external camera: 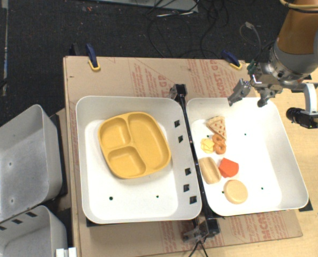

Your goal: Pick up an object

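Gripper is mine, hanging over the far rim of the right bin, fingers spread apart, nothing between them. Arm comes in from the upper right.

Targets all sit along the left side of the right bin, toward the near-left of the gripper:
- sandwich wedge, closest to me, near the bin's far-left part
- small orange ring piece just below it, touching or nearly touching a yellow piece
- tan bread roll lying against the left wall, lengthwise
- red-orange block just beside the roll
- round tan disc nearest the front rim

Room: right half of the right bin is bare white floor, wide open under and to the right of the gripper. Left wall and the black divider between bins crowd the roll and the yellow piece.

Left bin carries a yellow three-compartment tray, tilted slightly, well apart from the gripper. Both bins rest on a cardboard-covered surface.
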`<state>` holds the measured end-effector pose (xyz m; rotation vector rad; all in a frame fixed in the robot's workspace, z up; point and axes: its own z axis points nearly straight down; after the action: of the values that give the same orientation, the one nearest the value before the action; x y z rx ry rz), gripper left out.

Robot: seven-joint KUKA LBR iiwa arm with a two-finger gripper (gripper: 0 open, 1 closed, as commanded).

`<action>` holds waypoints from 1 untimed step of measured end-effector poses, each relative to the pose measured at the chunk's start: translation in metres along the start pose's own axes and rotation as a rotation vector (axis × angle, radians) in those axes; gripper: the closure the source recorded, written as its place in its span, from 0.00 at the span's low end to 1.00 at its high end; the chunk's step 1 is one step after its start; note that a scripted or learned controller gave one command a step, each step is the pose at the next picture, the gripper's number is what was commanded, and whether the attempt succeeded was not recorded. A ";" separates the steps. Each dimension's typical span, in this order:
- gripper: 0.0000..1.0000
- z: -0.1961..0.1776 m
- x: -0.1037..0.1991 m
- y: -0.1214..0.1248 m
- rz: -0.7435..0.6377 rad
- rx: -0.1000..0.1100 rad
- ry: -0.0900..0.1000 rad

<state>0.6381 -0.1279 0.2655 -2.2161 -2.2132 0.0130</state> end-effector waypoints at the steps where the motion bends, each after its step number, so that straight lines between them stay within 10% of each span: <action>1: 0.00 -0.008 0.000 0.002 -0.002 -0.013 -0.002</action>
<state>0.6402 -0.1275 0.2733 -2.2208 -2.2229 0.0010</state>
